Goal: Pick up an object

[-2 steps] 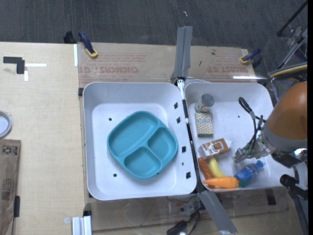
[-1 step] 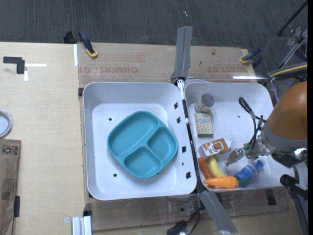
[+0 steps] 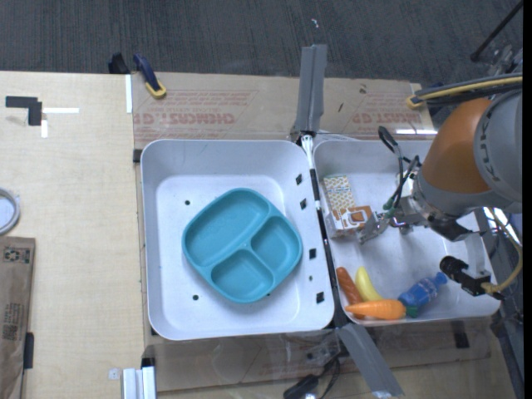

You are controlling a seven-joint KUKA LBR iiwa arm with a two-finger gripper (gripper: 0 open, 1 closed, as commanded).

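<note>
Grey arm (image 3: 503, 140) with a rounded orange band, thin dark cables, seemingly metallic tool (image 3: 376, 225).

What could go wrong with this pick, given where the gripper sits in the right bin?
1. The gripper sits at the edge of the snack box, not over its middle, so it may only nudge or tip the box.
2. The box lies close to the right bin's left wall, leaving little room; a push could jam it there.
3. The carrot, banana and bottle are crowded at the bin's front edge, awkward for a retry.
</note>
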